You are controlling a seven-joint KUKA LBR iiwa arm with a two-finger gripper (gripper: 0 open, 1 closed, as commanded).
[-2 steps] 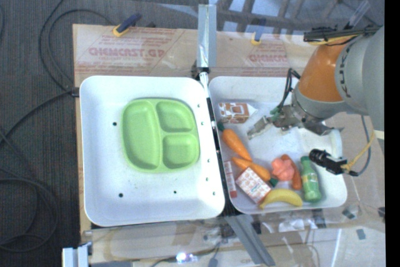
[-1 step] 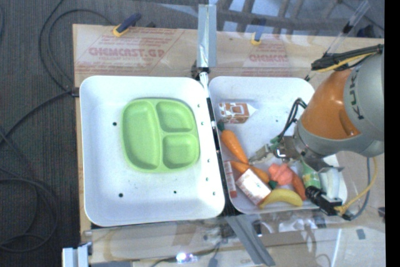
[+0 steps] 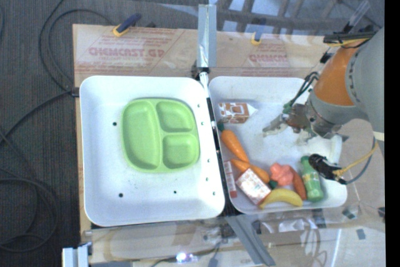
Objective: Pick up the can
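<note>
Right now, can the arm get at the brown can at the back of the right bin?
Probably yes. The gripper hangs just right of the can with bare bin floor between them. A carrot lies close in front of the can and could crowd a grasp.

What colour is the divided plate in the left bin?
Light green; the divided plate shows plainly in the camera view, lying in the white left bin.

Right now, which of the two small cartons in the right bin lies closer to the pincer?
The brown carton at the bin's far left corner, level with the pincer. The red-and-white carton lies farther off, beside the banana.
</note>
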